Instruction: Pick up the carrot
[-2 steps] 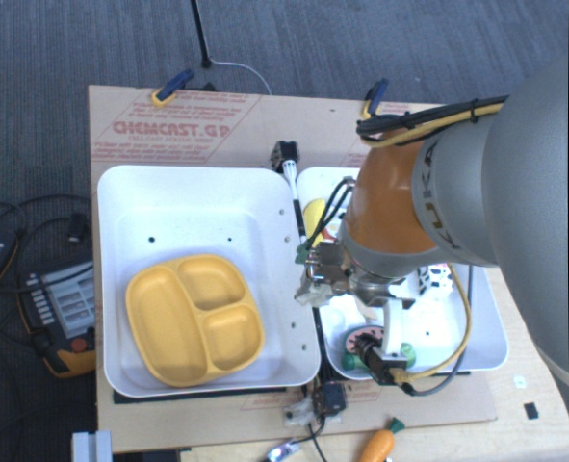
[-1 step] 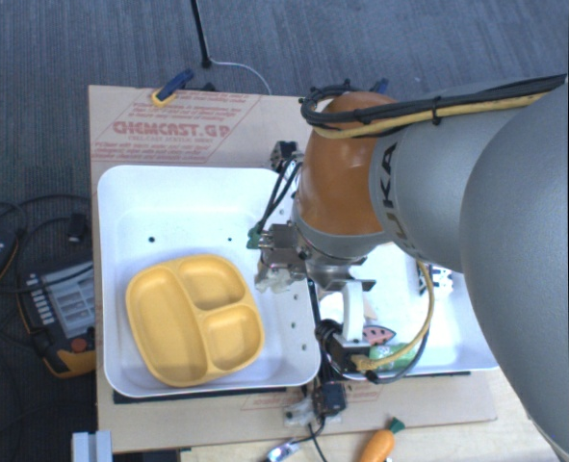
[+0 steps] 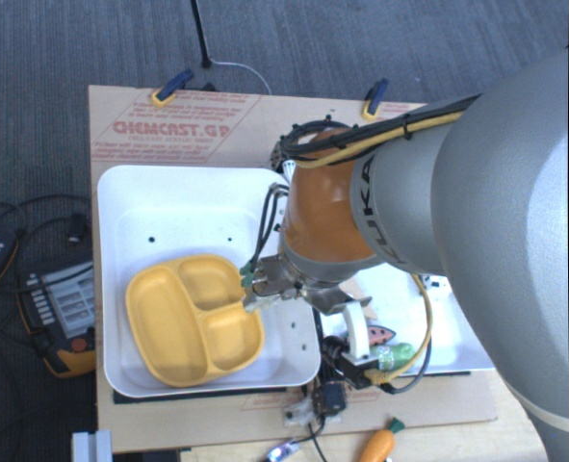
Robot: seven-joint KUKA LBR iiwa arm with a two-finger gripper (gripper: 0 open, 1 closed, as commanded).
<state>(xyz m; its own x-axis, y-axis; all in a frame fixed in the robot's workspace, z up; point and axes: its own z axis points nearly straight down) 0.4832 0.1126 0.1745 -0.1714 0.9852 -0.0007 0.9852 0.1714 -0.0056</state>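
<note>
Orange carrot (image 3: 378, 444) on bench (image 3: 197, 418), tool (image 3: 257, 290) beside yellow tray (image 3: 173, 325)

Bench (image 3: 168, 147) carrying two white bins side by side: left bin (image 3: 111, 258), right bin (image 3: 452, 349). Carrot (image 3: 377, 444) lying at near edge, outside bins. Clamps (image 3: 171, 87) gripping far edge.

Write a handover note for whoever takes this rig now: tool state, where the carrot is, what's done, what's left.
Tool: low over the left bin, at the right edge of the yellow divided plate. Open or shut is unclear from this view, and no carrot is seen in it.
Carrot: lying on the bench outside both bins, in front of the right bin, at the view's bottom edge.
Done: nothing; the carrot is not picked up.
Left: bring the tool out to the carrot, grasp it and lift.
</note>
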